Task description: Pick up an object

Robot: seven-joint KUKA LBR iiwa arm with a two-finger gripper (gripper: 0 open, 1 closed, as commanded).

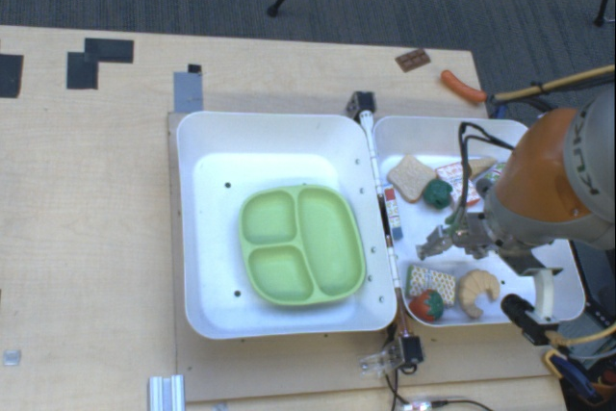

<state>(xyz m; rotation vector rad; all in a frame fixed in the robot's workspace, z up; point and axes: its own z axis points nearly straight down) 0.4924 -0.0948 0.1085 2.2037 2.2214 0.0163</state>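
risk of a miss: the jaws (438,244) are hanging over the middle of the right bin (570,301), between several small things; i judge that if they are going down here, they are closing on bare floor or only pushing something aside.
risk of crowding: the waffle piece (430,282), the red ball (426,305) and the croissant (478,291) are lying close together at the near edge of this bin, so one finger is probably landing on a neighbour.
risk of slipping: the red ball and the green ball (438,193) are round, so i think they are rolling away easily.
jaws state: they are looking spread and released, with nothing between them.
task thing: no object is chosen yet; the nearest candidates are lying just below the jaws, near the near edge of the right bin.
right bin: it is also holding a bread slice (411,176) and a red and white packet (451,174) toward its far edge.
left bin (207,207): it is holding a green divided plate (302,245), which is lying flat in the middle.
tabletop (87,236): it is carrying both bins near its right edge.
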